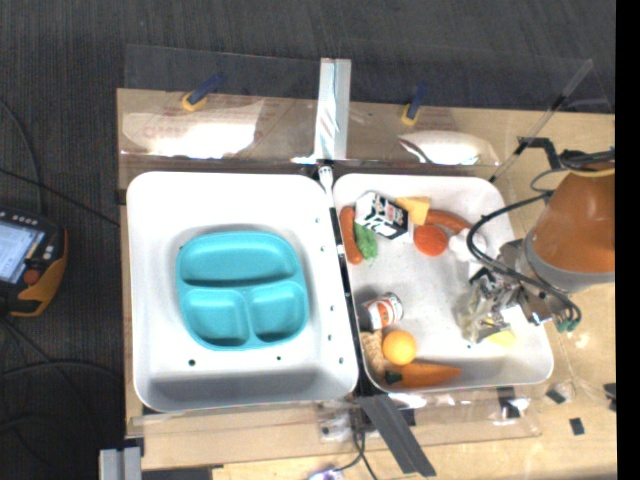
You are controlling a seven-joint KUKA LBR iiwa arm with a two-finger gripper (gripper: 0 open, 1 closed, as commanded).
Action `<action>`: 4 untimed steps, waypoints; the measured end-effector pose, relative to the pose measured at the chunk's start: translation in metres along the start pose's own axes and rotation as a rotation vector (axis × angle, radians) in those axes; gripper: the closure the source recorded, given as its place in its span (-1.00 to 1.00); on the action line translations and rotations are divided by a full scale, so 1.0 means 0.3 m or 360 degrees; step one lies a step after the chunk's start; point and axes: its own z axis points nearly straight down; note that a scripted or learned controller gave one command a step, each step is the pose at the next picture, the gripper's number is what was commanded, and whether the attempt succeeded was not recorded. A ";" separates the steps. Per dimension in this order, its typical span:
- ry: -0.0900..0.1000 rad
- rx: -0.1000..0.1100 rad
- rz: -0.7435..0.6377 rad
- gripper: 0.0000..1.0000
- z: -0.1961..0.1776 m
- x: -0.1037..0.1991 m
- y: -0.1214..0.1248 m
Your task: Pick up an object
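Gripper [487, 313] low over the right bin's [440, 298] right side; finger state not discernible.
You will find a small yellow piece [501, 337] just beside it; orange ball [399, 347], carrot [428, 374] and small can [383, 311] lie near the front-left corner. A teal tray [242, 288] sits in the left bin [150, 268].

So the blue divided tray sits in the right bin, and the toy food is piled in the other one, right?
Not quite. The camera view shows the blue divided tray in the left bin; the toy food, like the orange ball, lies in the right bin.
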 end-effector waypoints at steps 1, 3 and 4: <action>-0.0003 0.0003 0.0000 -1.00 0.003 0.000 -0.003; -0.0005 0.0010 -0.0272 -1.00 0.001 0.029 0.015; 0.0000 0.0002 -0.0365 -1.00 0.012 -0.310 -0.008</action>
